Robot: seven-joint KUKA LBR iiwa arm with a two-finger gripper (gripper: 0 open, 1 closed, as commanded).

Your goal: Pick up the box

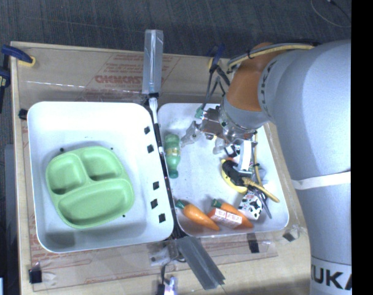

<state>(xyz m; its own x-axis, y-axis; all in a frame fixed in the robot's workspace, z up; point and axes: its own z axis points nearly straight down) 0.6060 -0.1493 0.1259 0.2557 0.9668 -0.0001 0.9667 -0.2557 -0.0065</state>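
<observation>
Robot arm over the right bin [273,165].
Pincer [235,145] near the box [226,216]; its state cannot be told.

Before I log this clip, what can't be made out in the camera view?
- End effector: in the camera view the wrist and cabling cover it, so its state and any contact are unreadable.
- Box: label print too small to read.
- Objects under the yellow piece: tangled and overlapped, too small to name.
- Right bin: its far right side is covered by the arm.
</observation>
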